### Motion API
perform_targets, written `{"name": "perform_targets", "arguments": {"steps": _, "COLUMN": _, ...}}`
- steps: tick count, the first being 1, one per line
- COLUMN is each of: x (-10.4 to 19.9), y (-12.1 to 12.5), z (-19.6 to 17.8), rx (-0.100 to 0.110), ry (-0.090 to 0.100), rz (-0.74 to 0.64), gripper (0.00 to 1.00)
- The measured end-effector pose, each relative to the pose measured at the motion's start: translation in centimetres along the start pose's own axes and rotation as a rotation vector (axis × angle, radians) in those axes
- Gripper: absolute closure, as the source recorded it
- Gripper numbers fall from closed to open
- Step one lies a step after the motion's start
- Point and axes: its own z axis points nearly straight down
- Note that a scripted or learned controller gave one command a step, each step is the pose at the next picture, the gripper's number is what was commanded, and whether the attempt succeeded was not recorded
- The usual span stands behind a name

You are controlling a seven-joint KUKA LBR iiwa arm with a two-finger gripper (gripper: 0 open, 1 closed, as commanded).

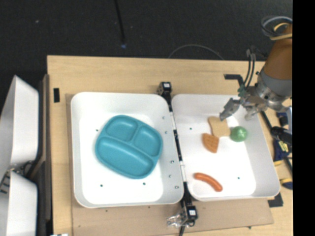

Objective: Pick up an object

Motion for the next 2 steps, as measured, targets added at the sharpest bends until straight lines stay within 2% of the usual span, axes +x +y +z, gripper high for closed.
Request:
{"name": "perform_targets", "arguments": {"steps": 1, "x": 0.0, "y": 0.3, "z": -0.8, "rx": -0.013, "ry": -0.003, "rz": -0.003, "gripper": 0.0}}
{"name": "perform_targets", "arguments": {"steps": 2, "x": -0.4, "y": 0.1, "z": 5.4, "rx": -0.009, "ry": -0.005, "rz": 0.0, "gripper": 0.0}}
